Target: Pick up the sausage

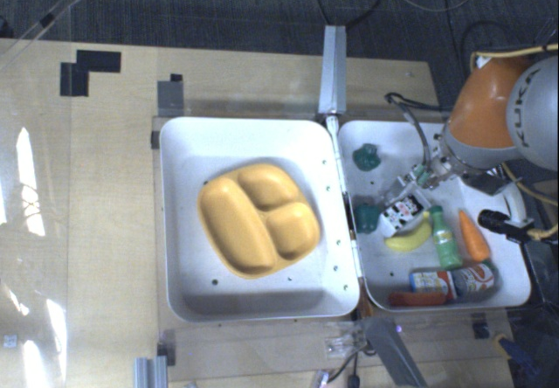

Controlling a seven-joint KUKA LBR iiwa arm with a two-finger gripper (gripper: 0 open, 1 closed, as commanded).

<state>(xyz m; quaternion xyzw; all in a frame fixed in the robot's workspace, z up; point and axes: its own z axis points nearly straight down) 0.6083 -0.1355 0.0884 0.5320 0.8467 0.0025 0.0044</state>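
Note:
The sausage (417, 299) is a dark red-brown stick lying flat along the front wall of the right bin (384, 137), just below a can. My gripper (403, 209) hangs low over the middle of that bin, above and to the left of the sausage, well apart from it. It sits right over the yellow banana (409, 239) and beside a teal toy (366, 218). The grey arm with its orange band (489, 111) comes in from the right.
Also in the right bin are a green bottle (445, 240), an orange carrot (474, 237), a can (454, 280) lying on its side and a second teal toy (366, 155). The left bin (183, 203) holds a large yellow bread-like lump (258, 218).

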